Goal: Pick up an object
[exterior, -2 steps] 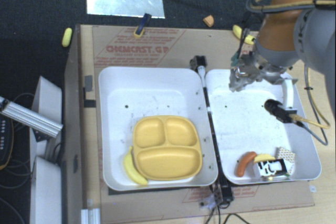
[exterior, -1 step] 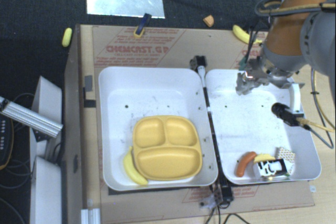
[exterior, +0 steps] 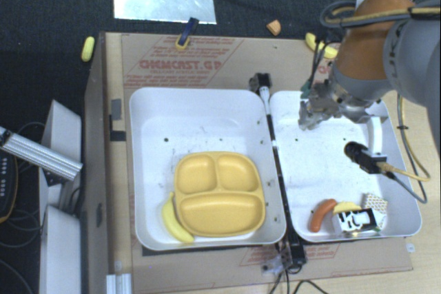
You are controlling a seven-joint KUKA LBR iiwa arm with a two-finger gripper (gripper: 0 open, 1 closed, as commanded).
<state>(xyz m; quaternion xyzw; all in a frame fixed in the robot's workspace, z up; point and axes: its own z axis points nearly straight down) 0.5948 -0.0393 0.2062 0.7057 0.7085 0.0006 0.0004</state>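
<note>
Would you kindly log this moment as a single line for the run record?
gripper: over right bin, view's upper-left corner | sausage, black-and-white box: near edge, apart from gripper | left bin: yellow tray, banana

Both bins are white: the right bin (exterior: 303,169) under the grey metal gripper (exterior: 313,113), and the left bin (exterior: 151,120) to the gripper's left. Well left of the gripper and nearer the camera is a pale yellow three-compartment plate (exterior: 219,193), edged by a brighter yellow banana (exterior: 173,222). Straight toward the camera from the gripper are an orange-red sausage (exterior: 321,214) and a box (exterior: 358,219) patterned black and white. Above the gripper, the arm (exterior: 375,38) is grey with an orange band. The cardboard (exterior: 179,62) is tan with red lettering.
</note>
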